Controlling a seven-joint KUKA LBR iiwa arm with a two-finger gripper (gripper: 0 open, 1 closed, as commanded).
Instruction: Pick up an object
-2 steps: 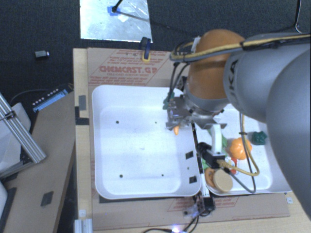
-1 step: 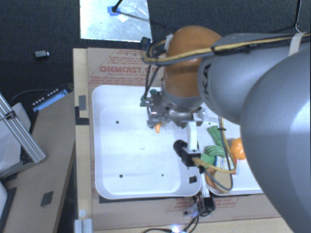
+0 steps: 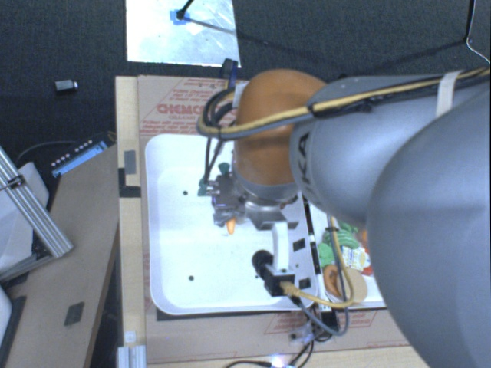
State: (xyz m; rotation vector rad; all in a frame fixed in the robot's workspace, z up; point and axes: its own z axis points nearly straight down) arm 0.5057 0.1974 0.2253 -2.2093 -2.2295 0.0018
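My gripper (image 3: 228,215) hangs over the middle of the left white bin (image 3: 173,205), under the orange wrist band (image 3: 268,129) of the grey arm. A small orange bit (image 3: 230,226) shows right at the gripper's lower tip; I cannot tell whether it is a held object or part of the tool. In the right bin, a green object (image 3: 347,240) and a brown-orange object (image 3: 334,280) lie beside a white-labelled item (image 3: 355,260), largely hidden by the arm.
The arm's bulk covers most of the right bin. A black cable fitting (image 3: 268,271) hangs over the left bin's near right corner. Cardboard (image 3: 176,102) lies under the bins. A metal rail (image 3: 34,209) stands at the left.
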